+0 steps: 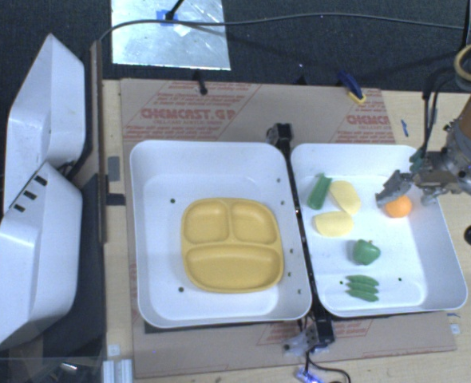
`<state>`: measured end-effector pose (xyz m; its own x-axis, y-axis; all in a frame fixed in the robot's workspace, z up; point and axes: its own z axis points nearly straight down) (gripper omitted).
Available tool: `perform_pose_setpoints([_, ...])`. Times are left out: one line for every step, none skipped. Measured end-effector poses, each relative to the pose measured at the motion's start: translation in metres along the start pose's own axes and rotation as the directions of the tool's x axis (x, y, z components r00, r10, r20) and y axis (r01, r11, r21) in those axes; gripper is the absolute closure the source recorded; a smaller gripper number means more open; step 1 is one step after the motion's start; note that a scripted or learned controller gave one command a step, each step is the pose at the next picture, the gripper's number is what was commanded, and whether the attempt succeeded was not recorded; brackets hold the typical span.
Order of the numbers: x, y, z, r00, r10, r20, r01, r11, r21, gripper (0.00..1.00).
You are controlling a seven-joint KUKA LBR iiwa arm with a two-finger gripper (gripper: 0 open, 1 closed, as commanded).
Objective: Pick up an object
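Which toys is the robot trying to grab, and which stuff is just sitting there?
For the job: the gripper, the orange ball right by it, the green pepper, the pea pods, the green stick and two yellow pieces.

Just lying about: the yellow divided plate and the blue clip.

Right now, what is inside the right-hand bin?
In the right bin: a green cucumber piece, two yellow pieces, a green pepper, green pea pods and an orange ball. The gripper overhangs the ball, hiding its upper edge.

Grey arm (469, 138) reaching in from right, tool (397, 188) lowered, pointing left
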<state>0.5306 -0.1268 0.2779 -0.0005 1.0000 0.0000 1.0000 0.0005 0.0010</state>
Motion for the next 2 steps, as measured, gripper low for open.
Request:
perform_pose_setpoints([-0.004, -0.001, 0.061, 1.000, 0.001, -0.001, -0.001, 1.000, 0.005, 0.00])
perform_pose_setpoints([-0.009, -0.006, 0.105, 1.000, 0.001, -0.001, -0.001, 1.000, 0.004, 0.00])
